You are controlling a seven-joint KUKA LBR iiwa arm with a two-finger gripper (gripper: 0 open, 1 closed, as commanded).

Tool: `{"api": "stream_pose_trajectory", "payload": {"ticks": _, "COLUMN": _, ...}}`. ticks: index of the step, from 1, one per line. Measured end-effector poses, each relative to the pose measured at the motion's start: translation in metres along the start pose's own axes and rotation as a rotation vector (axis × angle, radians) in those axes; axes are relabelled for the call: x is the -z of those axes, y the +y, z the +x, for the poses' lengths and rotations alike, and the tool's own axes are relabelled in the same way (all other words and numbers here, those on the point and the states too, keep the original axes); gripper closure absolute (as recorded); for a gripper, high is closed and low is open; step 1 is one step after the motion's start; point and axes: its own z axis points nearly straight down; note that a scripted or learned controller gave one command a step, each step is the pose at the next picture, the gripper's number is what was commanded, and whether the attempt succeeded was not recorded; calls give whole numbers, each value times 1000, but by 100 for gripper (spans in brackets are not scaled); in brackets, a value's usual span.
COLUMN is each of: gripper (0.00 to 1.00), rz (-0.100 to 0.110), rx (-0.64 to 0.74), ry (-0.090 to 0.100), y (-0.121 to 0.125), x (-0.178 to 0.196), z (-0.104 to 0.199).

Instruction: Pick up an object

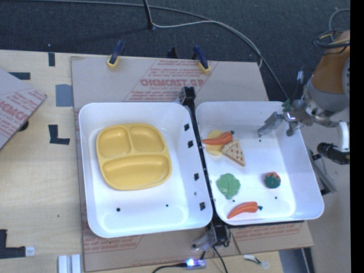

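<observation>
The right bin [301, 169] holds several toy foods. A red chilli [219, 139] lies across a yellow piece [214, 134] at the bin's left side, with a pizza slice [234, 153] just below them. Further forward sit a green leafy piece [228, 185], a small red and green fruit [272, 180] and an orange-red pepper [243, 209]. My gripper [277, 128] hovers over the bin's back right corner, open, with nothing between its fingers. It is well to the right of the chilli and pizza slice.
The left bin [91, 124] holds a yellow divided plate [133, 155]. A black divider with clips [196, 152] runs between the bins. Cables cross the dark floor behind the bench. Two blue and yellow clamps [115, 54] hold the cardboard at the back.
</observation>
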Motion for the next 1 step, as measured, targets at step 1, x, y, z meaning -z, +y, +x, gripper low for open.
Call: {"api": "stream_pose_trajectory", "payload": {"ticks": 1, "gripper": 0, "rz": 5, "rx": -20, "ry": 2, "y": 4, "x": -59, "z": 0}}
